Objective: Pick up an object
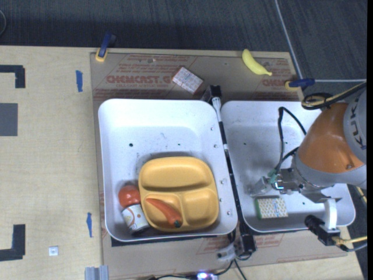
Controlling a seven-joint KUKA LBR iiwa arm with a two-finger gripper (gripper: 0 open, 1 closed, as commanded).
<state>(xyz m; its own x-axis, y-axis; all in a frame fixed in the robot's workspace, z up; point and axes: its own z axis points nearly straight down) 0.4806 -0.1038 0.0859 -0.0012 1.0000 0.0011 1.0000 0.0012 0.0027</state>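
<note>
My gripper (262, 186) is low in the right bin (250, 127), near its front half, with the orange-banded arm coming in from the right. Just in front of it a small pale green-and-white pad (271, 207) lies flat on the bin floor, close to the gripper but not visibly held. In the left bin (151, 118) sits a yellow divided plate (178, 182) with an orange carrot (163, 210) in its front compartment. A red-and-white round toy (132, 207) rests against the plate's left side.
Behind the bins, on the brown board, lie a yellow banana (255, 63) and a small speckled box (186, 79). A black ridge (222, 139) divides the two bins. Blue clamps (105, 44) hold the board's corners.
</note>
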